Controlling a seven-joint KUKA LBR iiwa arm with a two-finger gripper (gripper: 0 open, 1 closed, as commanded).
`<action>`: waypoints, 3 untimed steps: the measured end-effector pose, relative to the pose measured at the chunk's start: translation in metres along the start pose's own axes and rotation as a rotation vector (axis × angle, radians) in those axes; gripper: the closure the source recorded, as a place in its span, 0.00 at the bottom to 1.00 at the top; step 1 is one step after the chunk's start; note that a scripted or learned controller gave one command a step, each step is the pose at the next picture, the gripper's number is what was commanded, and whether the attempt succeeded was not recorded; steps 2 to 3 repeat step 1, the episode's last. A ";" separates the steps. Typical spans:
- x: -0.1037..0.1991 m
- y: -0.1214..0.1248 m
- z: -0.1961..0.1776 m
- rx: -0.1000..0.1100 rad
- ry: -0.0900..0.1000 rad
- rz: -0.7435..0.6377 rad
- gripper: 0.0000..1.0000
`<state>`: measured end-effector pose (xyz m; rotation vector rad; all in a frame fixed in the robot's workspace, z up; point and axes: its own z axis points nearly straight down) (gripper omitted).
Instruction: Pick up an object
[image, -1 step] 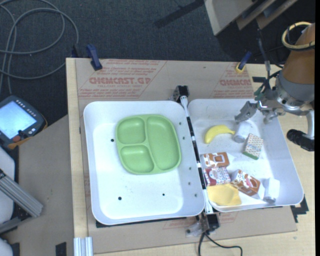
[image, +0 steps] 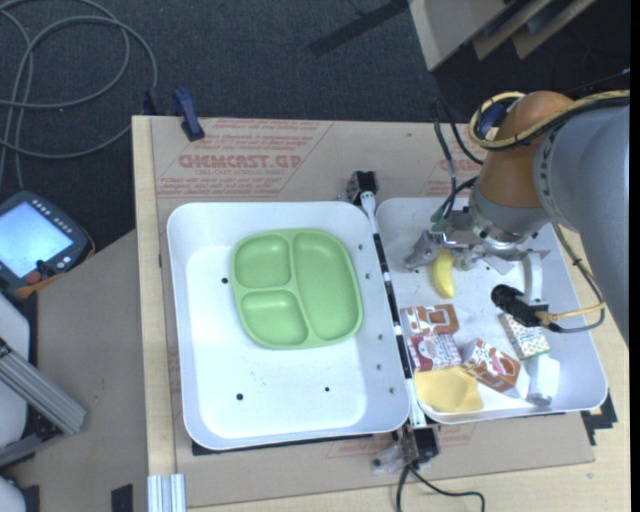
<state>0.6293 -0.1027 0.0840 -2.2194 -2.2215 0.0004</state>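
Note:
My gripper (image: 443, 255) is down in the right bin (image: 590, 385), near its far left corner, with the fingers spread open. A small yellow banana-shaped piece (image: 443, 277) lies just at and below the fingertips; nothing is clamped between them. Nearer the front of that bin lie red-and-white packets (image: 432, 335), another red packet (image: 495, 365), a yellow lump (image: 447, 390), a chequered packet (image: 527, 340) and a small white piece (image: 545, 375). The grey arm with its orange band (image: 520, 150) hides the bin's far right part.
The left bin (image: 200, 330) holds a green divided plate (image: 297, 287). A black clip (image: 362, 185) sits at the top of the divider between the bins. A black plug with a cable (image: 512, 298) hangs over the right bin's middle.

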 end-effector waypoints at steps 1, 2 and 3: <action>0.000 0.001 -0.011 -0.003 -0.001 -0.001 1.00; 0.000 0.001 -0.011 -0.003 -0.001 -0.001 1.00; 0.000 0.001 -0.011 -0.003 -0.001 -0.001 1.00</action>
